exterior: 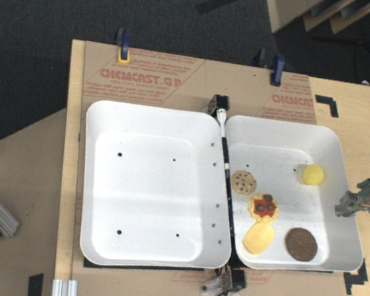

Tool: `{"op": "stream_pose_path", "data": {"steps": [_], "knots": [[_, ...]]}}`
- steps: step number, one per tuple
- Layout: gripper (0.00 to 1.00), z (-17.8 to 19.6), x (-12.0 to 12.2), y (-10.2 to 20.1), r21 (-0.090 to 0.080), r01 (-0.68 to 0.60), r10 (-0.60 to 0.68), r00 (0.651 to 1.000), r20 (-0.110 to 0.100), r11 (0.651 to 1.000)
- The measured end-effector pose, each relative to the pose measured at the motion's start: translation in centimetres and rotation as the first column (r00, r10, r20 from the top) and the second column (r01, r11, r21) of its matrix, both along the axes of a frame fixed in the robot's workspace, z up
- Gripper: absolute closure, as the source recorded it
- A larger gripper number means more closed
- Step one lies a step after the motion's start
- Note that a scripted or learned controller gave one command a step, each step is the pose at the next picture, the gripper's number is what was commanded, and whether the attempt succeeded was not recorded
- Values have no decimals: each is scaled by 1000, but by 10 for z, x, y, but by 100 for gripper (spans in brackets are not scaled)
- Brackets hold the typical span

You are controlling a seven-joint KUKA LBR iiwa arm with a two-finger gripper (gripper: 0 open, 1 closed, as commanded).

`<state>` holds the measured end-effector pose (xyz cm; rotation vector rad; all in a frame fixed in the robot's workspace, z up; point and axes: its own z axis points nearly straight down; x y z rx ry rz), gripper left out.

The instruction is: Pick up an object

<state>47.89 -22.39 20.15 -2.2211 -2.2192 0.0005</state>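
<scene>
1. Dark carpet surrounds a cardboard-topped bench [180, 76] seen from above at a slant; two shallow white bins sit on it side by side.

2. At the view's right edge, the claw [352, 203] hangs over the outer rim of the right bin [336, 146]. It is small and partly cut off, so whether it is spread or pressed together cannot be told. Nothing is seen pinched in it.

3. Nearest to the claw, up and toward the bin's middle, lies a yellow ball [313, 174], alone near the far wall.

4. Below the claw, toward the bin's near edge, lies a flat brown disc [302, 244].

5. Beside the disc, farther from the claw, lies a pale yellow lemon shape [258, 238], its long axis tilted slightly from the bin's near edge.

6. Touching the lemon shape's top is a small red and yellow toy [263, 206]; just beyond that, a speckled cookie [243, 182] lies near the divider between the bins.

7. All five objects lie toward the view's left of the claw, so any pick calls for a reach inward over the rim. The ball looks the easiest target, being near and well apart from the others.

8. Farthest out, the left bin [96, 166] lies well apart from the claw.
</scene>
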Motion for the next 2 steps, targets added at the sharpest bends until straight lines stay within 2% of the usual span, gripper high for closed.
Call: {"op": "stream_pose_path", "data": {"steps": [1, 2], "knots": [[100, -5, 0, 0, 0, 0, 0, 1000, -1, 1000], [100, 2, 1, 149, 6, -16, 16, 1000, -1, 1000]]}}
